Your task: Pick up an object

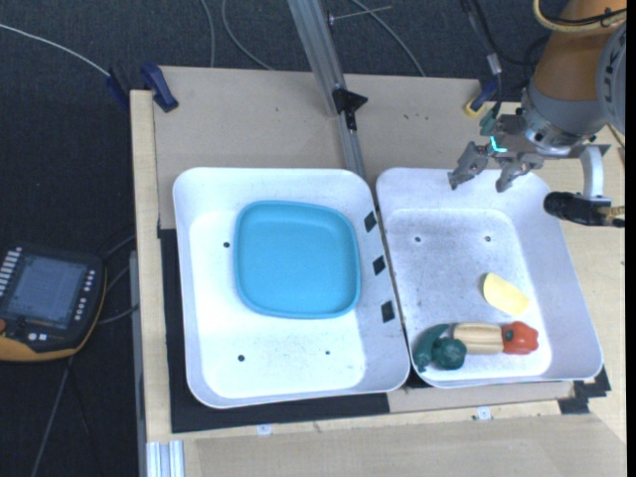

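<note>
Pincer (489,174) hangs spread above right bin (437,192).

A pale wooden bench (258,117) carries two shallow white bins set side by side and touching. The left bin (204,366) and right bin (437,192) rest on a black mat (179,415) that shows along their near and left edges. Blue clamps (159,85) grip the bench's far edge.

Two white bins (199,227); one blue plate (296,258); four small objects (477,338) in right bin.
</note>
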